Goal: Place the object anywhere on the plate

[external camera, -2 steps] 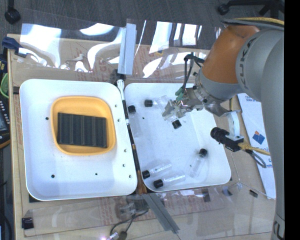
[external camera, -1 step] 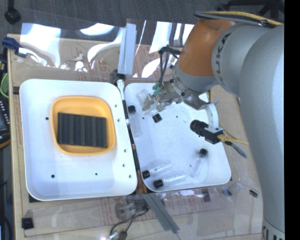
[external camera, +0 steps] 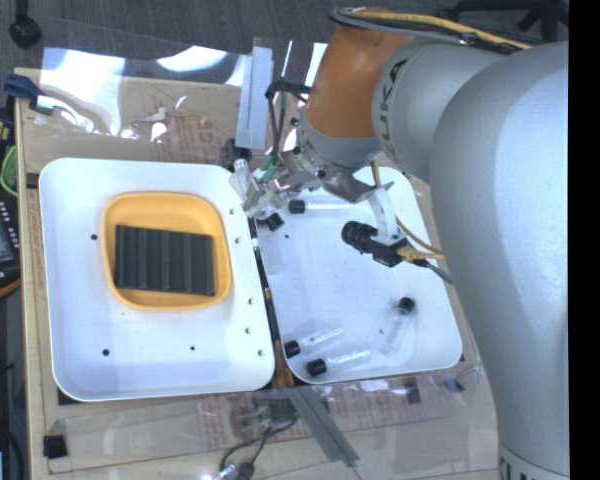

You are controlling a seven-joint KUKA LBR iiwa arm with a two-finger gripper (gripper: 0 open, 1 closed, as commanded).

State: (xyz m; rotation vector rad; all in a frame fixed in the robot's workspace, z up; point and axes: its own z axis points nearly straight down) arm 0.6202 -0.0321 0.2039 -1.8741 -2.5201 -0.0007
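While the left bin holds a yellow plate, vials lie in the right bin; end effector state unclear.

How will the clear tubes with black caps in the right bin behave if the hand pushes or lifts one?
The clear tubes look round and slim, so a push would probably roll them along the right bin. They seem light and smooth, perhaps slippery in the hand. Whether they are glass or plastic is unclear.
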